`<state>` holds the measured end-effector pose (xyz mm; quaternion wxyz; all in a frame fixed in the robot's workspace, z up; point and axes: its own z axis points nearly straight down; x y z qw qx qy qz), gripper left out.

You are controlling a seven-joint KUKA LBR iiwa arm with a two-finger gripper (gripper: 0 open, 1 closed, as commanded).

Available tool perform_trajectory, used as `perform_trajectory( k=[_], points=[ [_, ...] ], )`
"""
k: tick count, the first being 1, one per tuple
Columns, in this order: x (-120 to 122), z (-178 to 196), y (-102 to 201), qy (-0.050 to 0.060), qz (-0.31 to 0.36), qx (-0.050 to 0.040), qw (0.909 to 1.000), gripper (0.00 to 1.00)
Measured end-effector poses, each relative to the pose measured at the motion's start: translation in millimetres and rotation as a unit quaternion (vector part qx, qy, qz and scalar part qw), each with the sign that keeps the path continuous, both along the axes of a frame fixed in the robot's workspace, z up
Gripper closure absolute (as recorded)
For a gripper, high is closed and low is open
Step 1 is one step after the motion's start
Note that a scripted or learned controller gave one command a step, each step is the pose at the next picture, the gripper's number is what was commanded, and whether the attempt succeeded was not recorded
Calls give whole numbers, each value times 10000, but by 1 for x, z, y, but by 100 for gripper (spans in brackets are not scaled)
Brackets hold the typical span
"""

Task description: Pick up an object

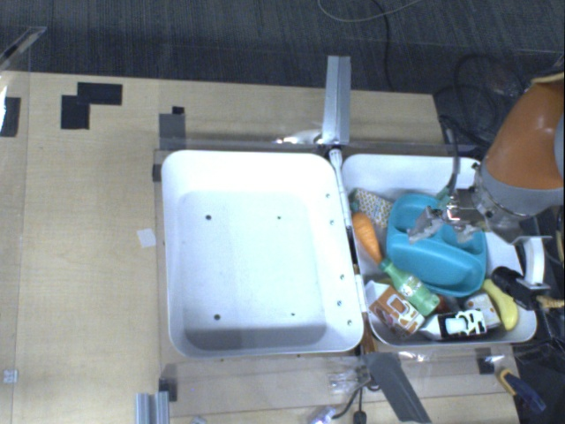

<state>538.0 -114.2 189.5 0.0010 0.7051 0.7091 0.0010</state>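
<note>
Blue bowl (pixel 439 254), lying mid-right of the frame in the right bin (pixel 415 168) among an orange carrot (pixel 367 237) and green bottle (pixel 410 287), sits under the gripper (pixel 444 217), whose fingers look spread apart, so pinching its upper rim squarely seems best.
</note>
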Motion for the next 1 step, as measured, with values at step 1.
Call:
perform_trajectory(
  k=[1],
  points=[
    [-11, -5, 77, -5, 1157, -2, 9933, 0]
  ],
)
